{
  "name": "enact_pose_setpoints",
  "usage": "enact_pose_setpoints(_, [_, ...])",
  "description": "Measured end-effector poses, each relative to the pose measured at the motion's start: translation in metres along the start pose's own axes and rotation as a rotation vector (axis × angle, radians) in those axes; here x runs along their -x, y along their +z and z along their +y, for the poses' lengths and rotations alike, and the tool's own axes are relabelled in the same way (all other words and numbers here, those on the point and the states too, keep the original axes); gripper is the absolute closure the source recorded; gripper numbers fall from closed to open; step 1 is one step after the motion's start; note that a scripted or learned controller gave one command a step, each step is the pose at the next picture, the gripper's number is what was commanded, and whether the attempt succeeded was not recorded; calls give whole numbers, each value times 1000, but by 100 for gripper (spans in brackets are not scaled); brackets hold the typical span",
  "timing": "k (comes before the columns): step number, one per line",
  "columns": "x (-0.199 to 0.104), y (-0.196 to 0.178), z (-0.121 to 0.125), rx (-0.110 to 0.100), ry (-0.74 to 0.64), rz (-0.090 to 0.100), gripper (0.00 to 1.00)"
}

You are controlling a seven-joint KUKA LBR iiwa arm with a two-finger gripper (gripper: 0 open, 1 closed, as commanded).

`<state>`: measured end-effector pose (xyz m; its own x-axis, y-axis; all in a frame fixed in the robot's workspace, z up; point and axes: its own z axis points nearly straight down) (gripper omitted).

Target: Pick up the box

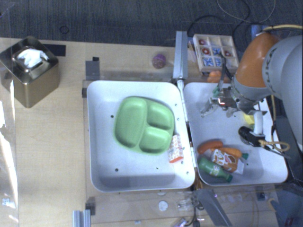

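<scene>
Glossy green plastic tray, smooth white bin, cardboard box

The arm is a thick, rounded grey casing with a smooth matte surface. A glossy orange band, dome-shaped, sits above the wrist. The gripper is small, of bare silvery metal with dark fittings.

Two white bins, one green plate, one green bottle, two boxes

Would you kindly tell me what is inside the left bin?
The left bin holds a green divided plate and a small white-and-red box by its right wall. Anything under the plate is covered.
</scene>
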<state>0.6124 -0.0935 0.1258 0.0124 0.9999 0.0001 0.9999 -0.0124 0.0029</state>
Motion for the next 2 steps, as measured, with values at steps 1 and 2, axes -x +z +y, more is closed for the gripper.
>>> enact_pose_setpoints(1, [-51, -61, -43, 4, -45, 1, 0])
enact_pose_setpoints(2, [-82, -164, -10, 7, 165, 0, 0])
